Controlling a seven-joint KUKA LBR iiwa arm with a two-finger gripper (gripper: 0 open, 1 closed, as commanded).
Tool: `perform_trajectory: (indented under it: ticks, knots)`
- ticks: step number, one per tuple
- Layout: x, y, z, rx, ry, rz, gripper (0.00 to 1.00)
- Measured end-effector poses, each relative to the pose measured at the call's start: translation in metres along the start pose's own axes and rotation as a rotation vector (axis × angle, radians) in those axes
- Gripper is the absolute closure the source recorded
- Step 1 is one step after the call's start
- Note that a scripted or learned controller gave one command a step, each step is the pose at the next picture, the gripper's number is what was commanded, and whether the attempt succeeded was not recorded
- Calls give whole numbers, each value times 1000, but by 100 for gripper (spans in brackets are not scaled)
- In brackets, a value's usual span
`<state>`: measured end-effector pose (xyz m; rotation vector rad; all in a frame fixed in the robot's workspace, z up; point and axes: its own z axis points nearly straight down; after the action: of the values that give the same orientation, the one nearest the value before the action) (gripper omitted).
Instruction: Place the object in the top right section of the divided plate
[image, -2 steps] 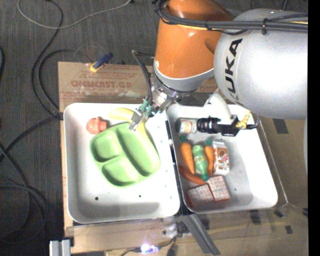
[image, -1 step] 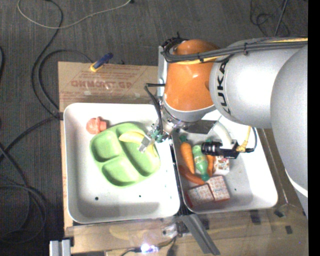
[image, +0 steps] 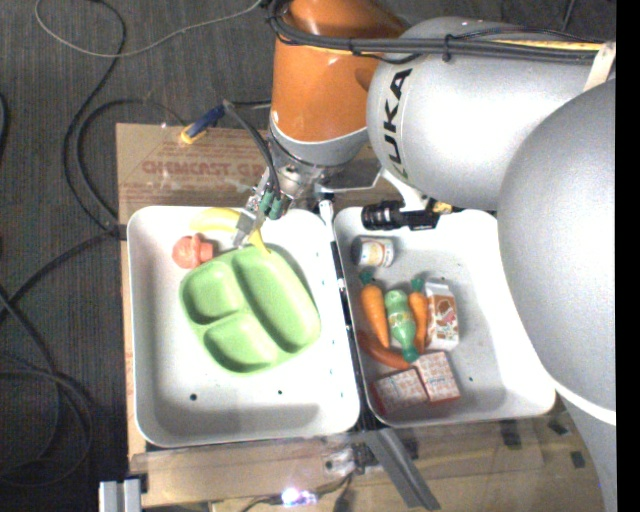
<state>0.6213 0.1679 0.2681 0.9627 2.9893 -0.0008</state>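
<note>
The gripper (image: 250, 222) hung over the left bin's (image: 150, 400) far edge, seemingly pinching a banana (image: 222, 218) beside the green plate (image: 250, 305). A weak hold could have dropped it outside the plate.

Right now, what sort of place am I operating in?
Probably a robotics lab bench: a KUKA arm, two white bins of toy food around a green divided plate, and loose cables on the floor.

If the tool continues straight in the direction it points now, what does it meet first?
Probably the banana, just beyond the tool, near the green plate's upper edge. Depth is unclear from above, so it might touch the plate rim instead.
</note>
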Motion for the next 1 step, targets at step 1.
perform_trajectory:
  ticks: [1]
  knots:
    - [26,7,36,2,1,-93,100]
